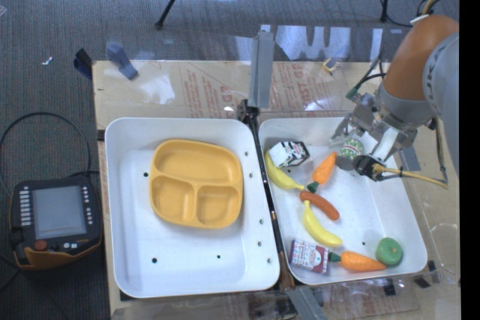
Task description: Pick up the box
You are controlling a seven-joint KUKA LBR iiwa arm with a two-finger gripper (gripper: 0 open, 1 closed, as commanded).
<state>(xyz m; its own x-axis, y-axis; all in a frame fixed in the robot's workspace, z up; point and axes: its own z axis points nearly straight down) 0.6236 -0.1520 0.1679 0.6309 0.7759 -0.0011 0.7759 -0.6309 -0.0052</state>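
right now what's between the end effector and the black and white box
An orange carrot lies at a slant between the end effector and the black and white box, seen in the camera view.

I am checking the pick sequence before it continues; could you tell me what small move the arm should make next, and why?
Probably a short shift left and toward the camera, to bring the gripper over the red box. The gripper sits at the right bin's far right corner, while that box lies flat at the near edge, beside a carrot. A second, black-and-white box lies closer, should that one be meant.
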